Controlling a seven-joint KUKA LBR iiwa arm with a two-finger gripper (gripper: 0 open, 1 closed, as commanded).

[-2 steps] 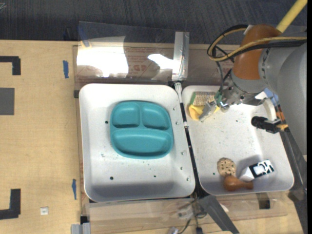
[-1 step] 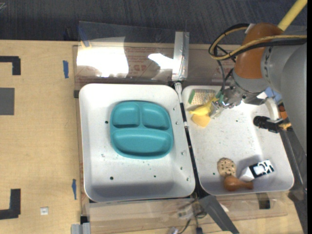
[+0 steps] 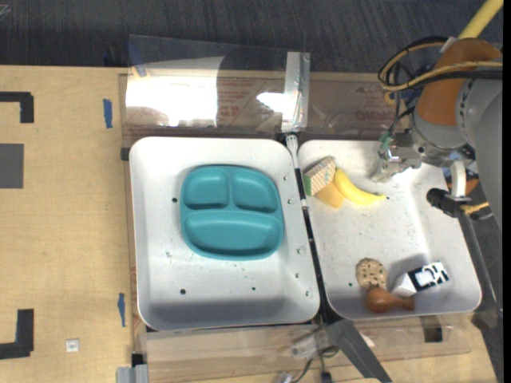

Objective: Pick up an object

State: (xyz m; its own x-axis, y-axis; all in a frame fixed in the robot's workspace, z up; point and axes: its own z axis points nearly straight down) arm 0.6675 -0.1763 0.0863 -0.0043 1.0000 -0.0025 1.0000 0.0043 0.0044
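Divided tray [image 3: 232, 211]: lay in the left bin [image 3: 152, 286].
Banana [image 3: 354, 191]: right of the tray, in the right bin [image 3: 447, 254].
Cookie [image 3: 370, 273]: before the banana.

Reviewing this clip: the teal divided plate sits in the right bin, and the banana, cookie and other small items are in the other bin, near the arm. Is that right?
Not quite. The camera view shows the teal divided plate in the left bin, not the right. The rest holds: the banana, the cookie and the other small items lie in the right bin, where the gripper hangs.

Fixed overhead camera — slanted down — takes in both bins [image 3: 152, 238].
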